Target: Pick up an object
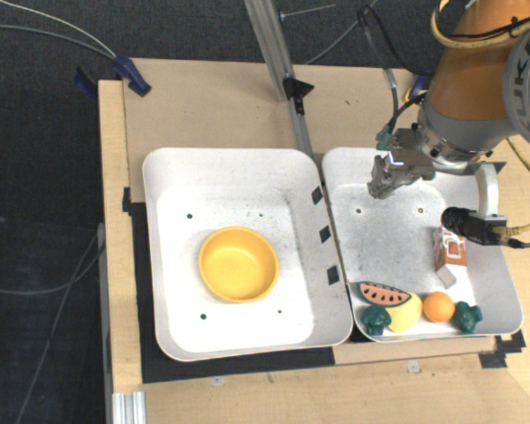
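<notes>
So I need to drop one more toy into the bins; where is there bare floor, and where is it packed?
Left bin: bare all around the yellow bowl. Right bin: bare middle, below the claw. Packed near edge: watermelon slice, orange, green pieces, small carton.

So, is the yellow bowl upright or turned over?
Upright: the yellow bowl in the left bin shows its open hollow and rim facing up.

Tan wooden bench (212, 95) on dark carpeted floor (35, 237), loose cables (44, 16) across it.
</notes>
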Controlling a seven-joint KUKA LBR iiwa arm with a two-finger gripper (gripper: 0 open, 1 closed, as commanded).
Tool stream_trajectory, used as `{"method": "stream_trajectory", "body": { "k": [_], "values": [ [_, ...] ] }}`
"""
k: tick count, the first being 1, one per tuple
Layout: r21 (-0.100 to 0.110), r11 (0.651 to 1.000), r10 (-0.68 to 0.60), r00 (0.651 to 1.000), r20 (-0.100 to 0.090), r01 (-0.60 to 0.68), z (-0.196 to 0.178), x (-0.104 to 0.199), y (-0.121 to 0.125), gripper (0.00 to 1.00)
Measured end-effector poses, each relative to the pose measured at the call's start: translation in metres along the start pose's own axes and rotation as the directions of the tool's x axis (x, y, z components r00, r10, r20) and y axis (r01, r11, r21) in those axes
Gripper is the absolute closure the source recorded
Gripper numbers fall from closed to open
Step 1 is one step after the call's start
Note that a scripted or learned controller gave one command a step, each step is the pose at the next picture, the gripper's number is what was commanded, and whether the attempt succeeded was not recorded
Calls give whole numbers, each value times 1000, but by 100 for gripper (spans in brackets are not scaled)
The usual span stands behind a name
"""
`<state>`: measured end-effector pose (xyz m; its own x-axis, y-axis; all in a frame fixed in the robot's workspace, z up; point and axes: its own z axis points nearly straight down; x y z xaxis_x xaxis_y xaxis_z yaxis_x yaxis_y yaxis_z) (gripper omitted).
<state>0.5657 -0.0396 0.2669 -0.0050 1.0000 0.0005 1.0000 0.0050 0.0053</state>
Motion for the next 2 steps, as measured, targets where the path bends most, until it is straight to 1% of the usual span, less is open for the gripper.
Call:
{"method": "stream_trajectory", "body": {
  "k": [1, 2],
  "values": [
    [1, 1000, 0, 1000, 0, 0, 14, 47, 33, 100],
    [2, 1000, 0, 1000, -1, 0, 29, 98, 60, 100]
  ]
}}
